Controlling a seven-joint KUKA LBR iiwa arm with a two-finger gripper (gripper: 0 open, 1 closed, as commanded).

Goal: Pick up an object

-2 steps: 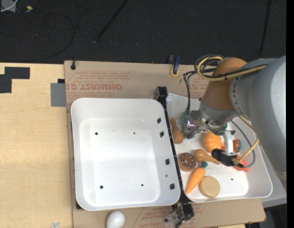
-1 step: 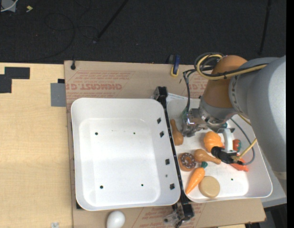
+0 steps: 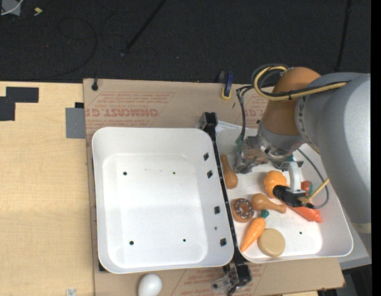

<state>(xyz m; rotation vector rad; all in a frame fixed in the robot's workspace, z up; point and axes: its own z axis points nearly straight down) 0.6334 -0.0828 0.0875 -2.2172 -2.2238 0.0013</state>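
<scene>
The right bin (image 3: 338, 242) holds several toy foods. A brown sausage-shaped piece (image 3: 229, 172) lies by its left wall. An orange fruit (image 3: 275, 180), a tan gourd (image 3: 268, 203), a chocolate donut (image 3: 243, 209), a carrot (image 3: 253, 230), a cream disc (image 3: 272, 242) and a red chili (image 3: 308, 214) lie further in. My gripper (image 3: 247, 160) hangs low in the bin's upper left part, just right of the sausage piece and above the donut. The wrist's bulk and cables hide it partly.
The left bin (image 3: 104, 165) sits beside the right one, with a black clip rail (image 3: 218, 190) between them. A white egg-like ball (image 3: 150, 284) rests on the cardboard below the left bin. The grey arm (image 3: 338, 134) covers the right bin's upper right.
</scene>
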